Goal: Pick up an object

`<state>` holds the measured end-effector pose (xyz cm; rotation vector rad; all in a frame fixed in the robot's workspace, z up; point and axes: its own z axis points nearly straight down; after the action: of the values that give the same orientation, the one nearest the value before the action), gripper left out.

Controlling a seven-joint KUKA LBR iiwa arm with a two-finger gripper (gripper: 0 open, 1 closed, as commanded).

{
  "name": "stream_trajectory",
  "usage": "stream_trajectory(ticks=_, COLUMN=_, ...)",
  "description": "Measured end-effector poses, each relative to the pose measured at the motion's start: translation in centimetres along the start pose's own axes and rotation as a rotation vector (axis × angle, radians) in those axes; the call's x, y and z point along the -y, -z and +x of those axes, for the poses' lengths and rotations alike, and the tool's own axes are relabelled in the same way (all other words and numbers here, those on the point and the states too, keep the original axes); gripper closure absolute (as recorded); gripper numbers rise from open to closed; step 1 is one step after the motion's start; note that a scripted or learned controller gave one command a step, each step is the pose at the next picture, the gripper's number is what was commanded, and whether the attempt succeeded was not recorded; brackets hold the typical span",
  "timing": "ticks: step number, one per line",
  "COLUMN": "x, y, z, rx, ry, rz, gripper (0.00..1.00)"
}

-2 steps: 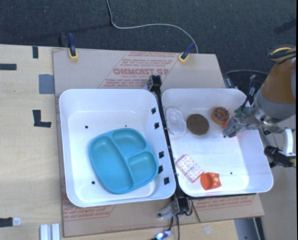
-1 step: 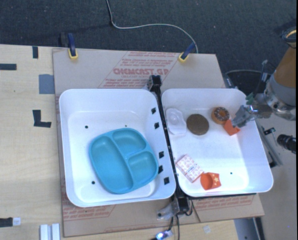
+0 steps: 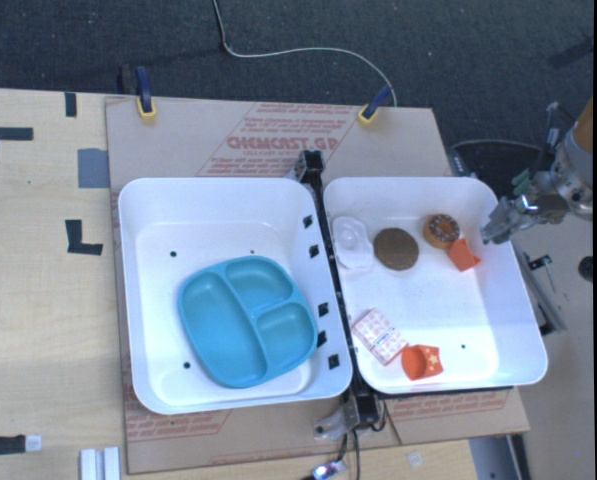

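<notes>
2 shallow white bins side by side on a cardboard sheet (image 3: pixel 278 143). In the left bin (image 3: pixel 158 208): a blue divided plate (image 3: pixel 246 318) with 3 compartments, lying flat. In the right bin (image 3: pixel 498 338): a clear plastic cup (image 3: pixel 350 240) near the divider, a brown round disc (image 3: pixel 396 249) just beside it, a small chocolate doughnut (image 3: pixel 442 230) further right, a small orange block (image 3: pixel 464 257) just below the doughnut. Toward the front: a pink-patterned packet (image 3: pixel 378 335) and an orange-red piece (image 3: pixel 421 361) next to it. Gripper (image 3: pixel 503 220) poised at the right bin's right rim, near the orange block, nothing seen between the fingers; open or closed, cannot tell. 2 clamps (image 3: pixel 144 98) at the cardboard's far edge.
</notes>
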<state>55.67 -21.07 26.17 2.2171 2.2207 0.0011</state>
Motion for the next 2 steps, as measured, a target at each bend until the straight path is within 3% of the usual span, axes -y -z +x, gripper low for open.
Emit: stream_trajectory(ticks=2, x=0.1, y=-3.0, z=11.0, rx=-0.004, ry=0.004, rz=0.006, gripper=1.00)
